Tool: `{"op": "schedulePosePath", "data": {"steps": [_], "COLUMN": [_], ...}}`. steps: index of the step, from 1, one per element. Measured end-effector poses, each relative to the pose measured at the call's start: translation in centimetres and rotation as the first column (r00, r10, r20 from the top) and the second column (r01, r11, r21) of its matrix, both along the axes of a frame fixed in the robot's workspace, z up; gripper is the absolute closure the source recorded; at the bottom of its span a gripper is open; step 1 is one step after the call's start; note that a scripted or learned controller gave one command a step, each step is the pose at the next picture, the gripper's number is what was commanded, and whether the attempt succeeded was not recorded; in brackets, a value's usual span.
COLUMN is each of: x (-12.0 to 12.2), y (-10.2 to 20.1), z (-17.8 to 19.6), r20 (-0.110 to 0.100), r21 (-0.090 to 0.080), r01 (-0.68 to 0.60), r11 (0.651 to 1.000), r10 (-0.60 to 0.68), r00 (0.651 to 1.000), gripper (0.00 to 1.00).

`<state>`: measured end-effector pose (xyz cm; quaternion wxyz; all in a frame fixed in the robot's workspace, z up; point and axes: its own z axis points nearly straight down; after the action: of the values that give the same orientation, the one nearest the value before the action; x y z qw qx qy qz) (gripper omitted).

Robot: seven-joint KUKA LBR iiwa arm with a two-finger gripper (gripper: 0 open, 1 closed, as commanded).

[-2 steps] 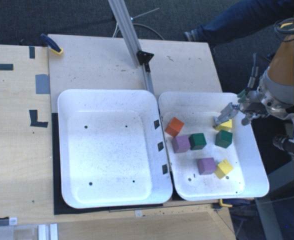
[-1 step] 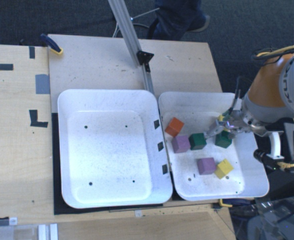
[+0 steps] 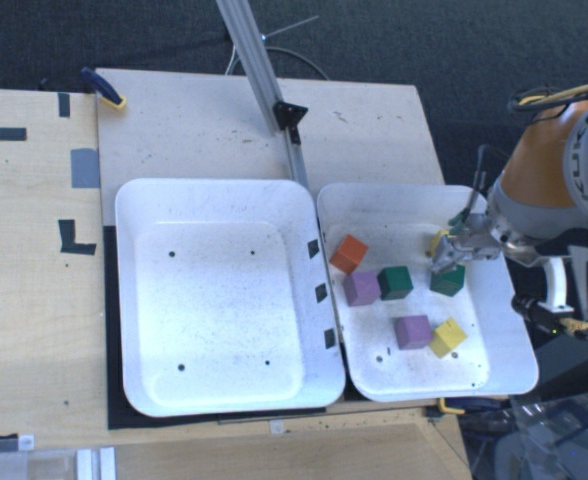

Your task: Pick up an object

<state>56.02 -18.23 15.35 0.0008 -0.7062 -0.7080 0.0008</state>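
Note:
The right bin (image 3: 494, 363) holds several small blocks. An orange block (image 3: 349, 253) lies near its left wall, with a purple block (image 3: 362, 288) and a dark green block (image 3: 395, 282) just below it. Toward the front lie another purple block (image 3: 412, 331) and a yellow block (image 3: 448, 337). My gripper (image 3: 452, 256) hangs low at the bin's right side, directly over and touching or nearly touching a second green block (image 3: 448, 282). A bit of a yellow object (image 3: 438, 240) peeks out at the gripper's left.
The left bin (image 3: 134, 268) stands beside the right one, sharing a middle wall with black clips (image 3: 322, 291). A slanted metal pole (image 3: 259, 58) crosses the back of the bench. The arm's orange band (image 3: 539, 173) overhangs the right bin's far right edge.

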Motion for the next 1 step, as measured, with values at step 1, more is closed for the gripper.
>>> {"op": "schedulePosePath", "data": {"steps": [1], "x": [-0.02], "y": [0.00], "z": [-0.05], "r20": [-0.001], "r21": [0.000], "r01": [0.000], "r11": [1.000], "r10": [0.000], "r00": [1.000], "gripper": [0.00]}}
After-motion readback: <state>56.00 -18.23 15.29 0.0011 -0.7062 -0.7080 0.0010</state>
